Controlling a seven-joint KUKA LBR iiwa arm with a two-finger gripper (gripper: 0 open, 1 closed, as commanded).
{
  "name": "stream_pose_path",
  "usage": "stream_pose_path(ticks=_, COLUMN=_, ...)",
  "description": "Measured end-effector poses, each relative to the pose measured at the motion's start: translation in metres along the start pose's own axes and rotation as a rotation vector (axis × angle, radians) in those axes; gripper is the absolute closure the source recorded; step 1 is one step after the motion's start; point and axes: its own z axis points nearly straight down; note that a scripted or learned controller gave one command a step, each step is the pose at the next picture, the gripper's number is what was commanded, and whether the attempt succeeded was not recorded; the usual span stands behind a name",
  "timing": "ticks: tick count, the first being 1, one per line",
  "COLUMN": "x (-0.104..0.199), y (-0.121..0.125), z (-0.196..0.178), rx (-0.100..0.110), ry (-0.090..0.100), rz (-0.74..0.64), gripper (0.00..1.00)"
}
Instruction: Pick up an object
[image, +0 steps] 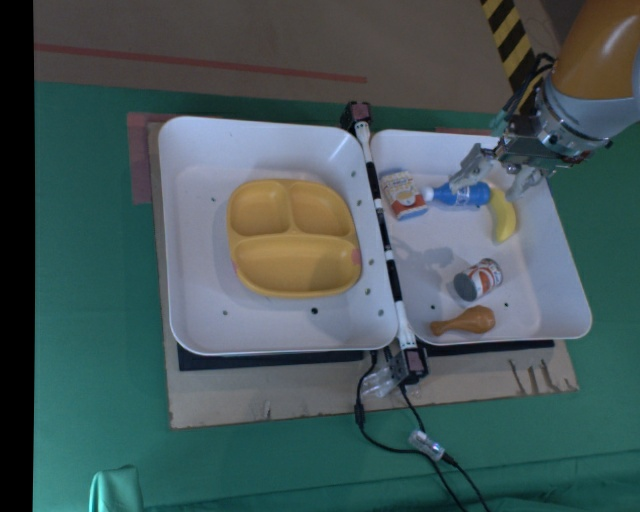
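My gripper hangs over the back of the right bin, with its two fingers spread wide apart and nothing between them. Just below it lies a blue bottle with a white cap pointing left. A yellow banana lies right of the bottle, under the right finger. A small red-and-white carton lies against the bottle's cap end. Nearer the front of this bin are a tipped can and a brown drumstick.
The left bin holds a yellow divided plate. A black hinge strip runs between the bins. Cables trail off the front onto the green cloth. The arm's shadow falls on the right bin's middle.
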Motion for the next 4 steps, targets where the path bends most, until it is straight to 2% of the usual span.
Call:
stream_pose_path(ticks=1, x=-0.052, y=-0.061, z=0.082, rx=0.000, ry=-0.003, rz=0.003, gripper=0.00)
stream_pose_path(ticks=2, x=-0.040, y=-0.067, z=0.142, rx=-0.014, ry=-0.007, rz=0.002, gripper=0.00)
stream_pose_path(ticks=3, x=-0.047, y=-0.099, z=0.141, rx=-0.020, ry=-0.008, rz=0.002, gripper=0.00)
stream_pose_path(ticks=4, x=-0.050, y=-0.098, z=0.128, rx=-0.031, ry=-0.013, rz=0.009, gripper=1.00)
